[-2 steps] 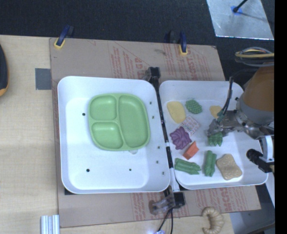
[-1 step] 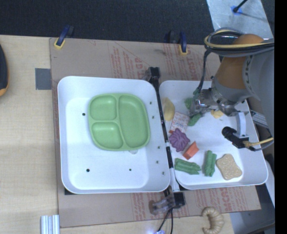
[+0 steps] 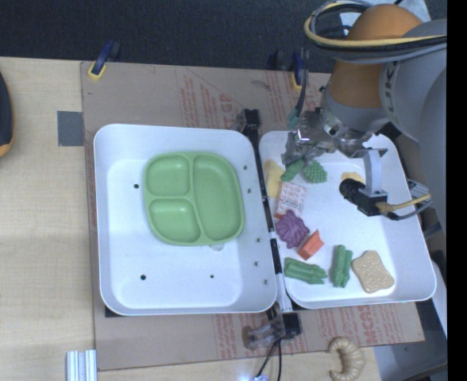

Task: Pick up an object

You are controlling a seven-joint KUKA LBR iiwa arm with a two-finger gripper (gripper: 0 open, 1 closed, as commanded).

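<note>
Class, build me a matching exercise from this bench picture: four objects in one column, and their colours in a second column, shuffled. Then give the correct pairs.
Objects
1. divided plate in the left bin
2. cracker-shaped toy in the right bin
3. ruffled toy near the bins' shared edge
4. small wedge beside the ruffled toy

Colours
A. purple
B. orange-red
C. light green
D. tan

Pairs: 1-C, 2-D, 3-A, 4-B
</note>
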